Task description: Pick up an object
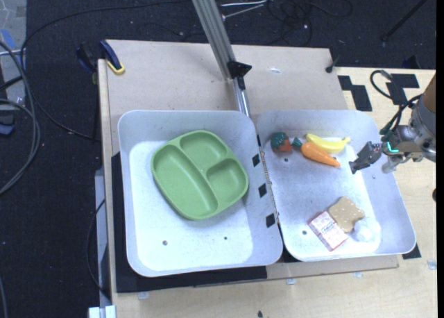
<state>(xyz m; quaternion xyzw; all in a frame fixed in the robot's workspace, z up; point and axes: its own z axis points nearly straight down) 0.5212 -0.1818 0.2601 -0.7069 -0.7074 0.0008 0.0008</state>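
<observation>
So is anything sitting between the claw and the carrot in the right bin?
Nothing visible. The claw hangs at the right bin's right side, and bare bin floor lies between it and the carrot. The banana lies just behind the carrot, not in the path.

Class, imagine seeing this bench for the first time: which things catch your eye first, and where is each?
The big green divided plastic plate dominates the left white bin. In the right white bin, a bright orange toy carrot lies touching a yellow toy banana near the far wall. The grey robot gripper hovers at that bin's right edge.
</observation>
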